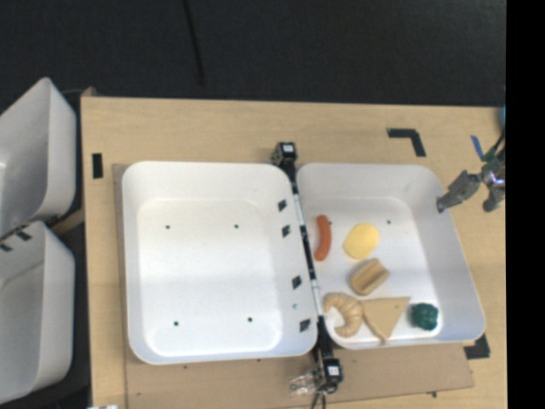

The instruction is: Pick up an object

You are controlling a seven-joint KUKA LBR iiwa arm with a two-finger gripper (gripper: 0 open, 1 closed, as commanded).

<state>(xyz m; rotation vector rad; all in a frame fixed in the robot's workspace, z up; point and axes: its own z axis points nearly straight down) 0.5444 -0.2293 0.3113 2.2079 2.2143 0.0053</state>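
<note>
Food toys (pixel 366 275) lie in the right bin (pixel 443 228) for picking, while the claw (pixel 475 190) waits open and empty near the counter's right edge.

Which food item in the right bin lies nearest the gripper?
The yellow lemon: it sits highest and rightmost toward the gripper; the sausage, bread roll and others lie farther.

At the right edge of the frame, a little above mid-height, the gripper (pixel 475 196) reaches in. Its two grey fingers (pixel 451 192) are spread apart, one pointing left and down, the other shorter beside it, with nothing between them.
</note>
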